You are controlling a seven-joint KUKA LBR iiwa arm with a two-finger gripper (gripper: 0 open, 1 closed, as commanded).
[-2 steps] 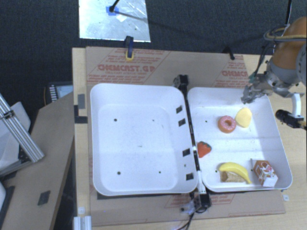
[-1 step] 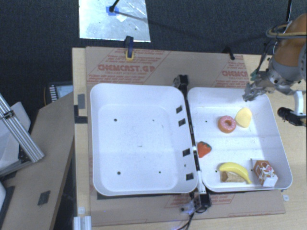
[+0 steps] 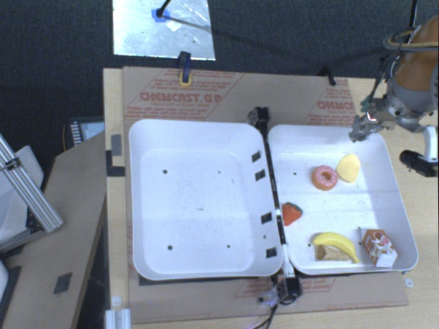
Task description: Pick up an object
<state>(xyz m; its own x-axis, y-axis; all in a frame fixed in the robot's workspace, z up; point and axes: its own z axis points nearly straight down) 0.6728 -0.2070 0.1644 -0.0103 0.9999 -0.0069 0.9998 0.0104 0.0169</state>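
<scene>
White plastic on both counts: left bin (image 3: pixel 199 204) and right bin (image 3: pixel 309 149), side by side on a sheet of brown cardboard (image 3: pixel 226 94) with red print, joined along the middle seam by a row of black clips (image 3: pixel 260 175).

Grey arm (image 3: pixel 415 70) with its orange band entering from the right, bent down toward the far right corner of the right bin. Gripper (image 3: pixel 359 130) poised at that corner, just over the far rim, apart from every item below. Spread or pressed together: cannot be told from this angle. Nothing seen held in it.

Candidates for the pick, all lying in the right bin:
- pink doughnut (image 3: pixel 324 177), towards the far middle of the floor, nearest but one to the gripper;
- pale yellow lemon (image 3: pixel 348 168), just right of the doughnut and touching or almost touching it, closest to the gripper;
- red strawberry (image 3: pixel 291 213), hard against the left wall, beside the seam;
- yellow banana (image 3: pixel 336 242), along the near wall, curved, resting on a brown bread-like piece (image 3: pixel 329 254);
- red and white carton (image 3: pixel 379 247), in the near right corner, just right of the banana's tip.

Farther off, beyond the cardboard: silvery foil sheet (image 3: pixel 163 18) on dark carpet, plus a yellow clamp (image 3: pixel 184 72) at the cardboard's far edge.
</scene>
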